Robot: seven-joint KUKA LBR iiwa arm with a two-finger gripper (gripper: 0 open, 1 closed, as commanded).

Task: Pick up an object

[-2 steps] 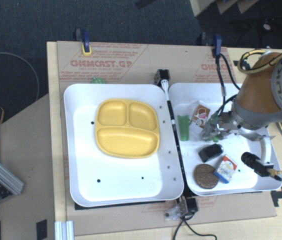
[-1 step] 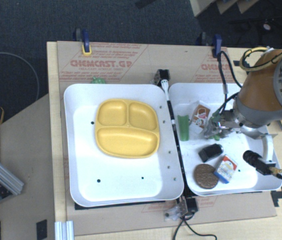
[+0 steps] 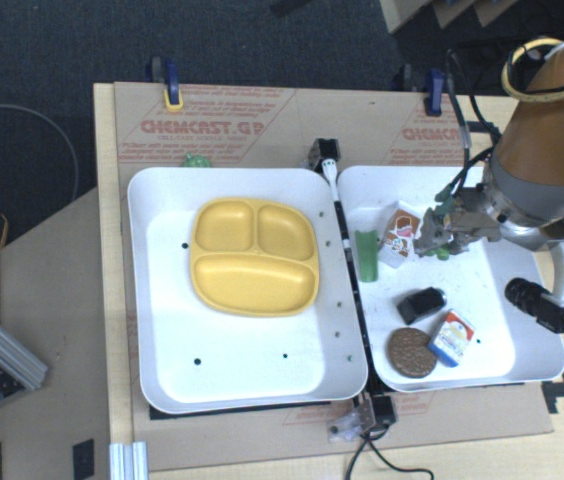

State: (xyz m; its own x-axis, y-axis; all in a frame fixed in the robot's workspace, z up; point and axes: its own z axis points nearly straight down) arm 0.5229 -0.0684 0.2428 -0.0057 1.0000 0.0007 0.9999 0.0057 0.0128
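The right bin point(image 3: 522, 363) holds several small objects. A green block point(image 3: 366, 254) lies by its left wall. A white and red carton point(image 3: 399, 234) sits just right of it. Lower down are a black block point(image 3: 422, 303), a brown round disc point(image 3: 411, 351) and a small blue, red and white packet point(image 3: 452, 337). My gripper point(image 3: 436, 238) hangs low over the right bin, right beside the carton's right edge. Whether it touches the carton is unclear. Nothing is visibly held.
The left bin point(image 3: 162, 298) holds a yellow divided plate point(image 3: 255, 256). The grey arm with its orange band point(image 3: 547, 118) reaches in from the right over the right bin's far corner. Clamps point(image 3: 171, 86) stand at the bench's back edge.
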